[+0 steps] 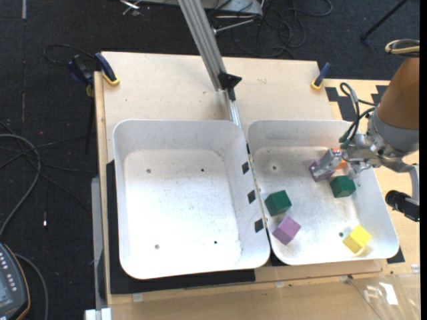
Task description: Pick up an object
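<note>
1. Right of centre, in the right bin (373, 199), the gripper (325, 167) hangs low over the floor, and its fingers seem to grasp a small purple-grey block (321, 171); whether it is lifted clear I cannot tell.
2. Just beside it lies a dark green cube (343, 187), close enough to be bumped.
3. Further down the frame, a second green cube (277, 202), a purple cube (287, 229) and a yellow cube (357, 239) lie well apart, so each has room for a grasp.
4. Left of these sits the left bin (177, 199), speckled white.
5. Both bins rest on a pale bench (167, 89); dark carpet (47, 19) with cables surrounds it.
</note>
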